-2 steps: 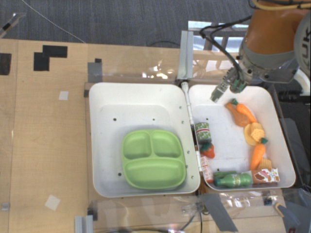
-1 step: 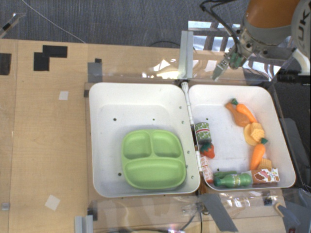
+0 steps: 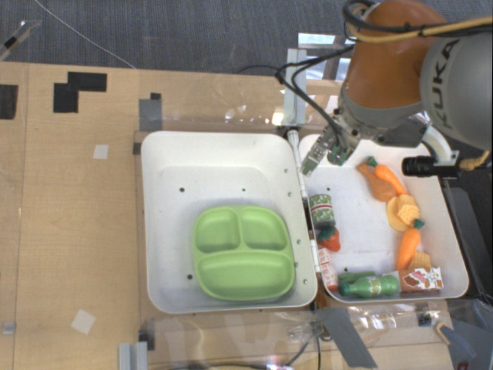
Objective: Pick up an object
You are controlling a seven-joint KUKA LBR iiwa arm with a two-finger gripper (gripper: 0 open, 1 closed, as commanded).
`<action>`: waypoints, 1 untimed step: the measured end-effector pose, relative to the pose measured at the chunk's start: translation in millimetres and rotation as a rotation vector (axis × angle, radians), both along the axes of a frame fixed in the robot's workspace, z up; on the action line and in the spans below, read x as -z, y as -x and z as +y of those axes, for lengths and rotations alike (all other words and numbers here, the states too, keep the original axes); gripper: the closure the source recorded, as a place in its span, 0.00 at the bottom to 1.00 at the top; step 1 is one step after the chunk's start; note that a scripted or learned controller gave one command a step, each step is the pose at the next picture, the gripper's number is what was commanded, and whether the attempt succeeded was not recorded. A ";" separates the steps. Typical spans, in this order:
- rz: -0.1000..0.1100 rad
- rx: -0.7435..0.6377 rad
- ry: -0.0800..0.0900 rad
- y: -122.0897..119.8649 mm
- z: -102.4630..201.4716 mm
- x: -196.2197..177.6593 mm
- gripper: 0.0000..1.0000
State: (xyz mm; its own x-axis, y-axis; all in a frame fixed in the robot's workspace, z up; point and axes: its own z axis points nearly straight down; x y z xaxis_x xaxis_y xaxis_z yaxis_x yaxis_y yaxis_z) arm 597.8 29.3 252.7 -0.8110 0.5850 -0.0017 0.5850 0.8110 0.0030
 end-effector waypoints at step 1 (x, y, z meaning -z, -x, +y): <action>-0.011 0.115 0.000 -58.2 -7.9 -75.4 1.00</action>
State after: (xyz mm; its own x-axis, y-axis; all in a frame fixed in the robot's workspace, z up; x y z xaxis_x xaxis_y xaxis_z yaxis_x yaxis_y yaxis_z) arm 655.9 21.4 328.1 -0.7387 0.6740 -0.0099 0.6739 0.7388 0.0100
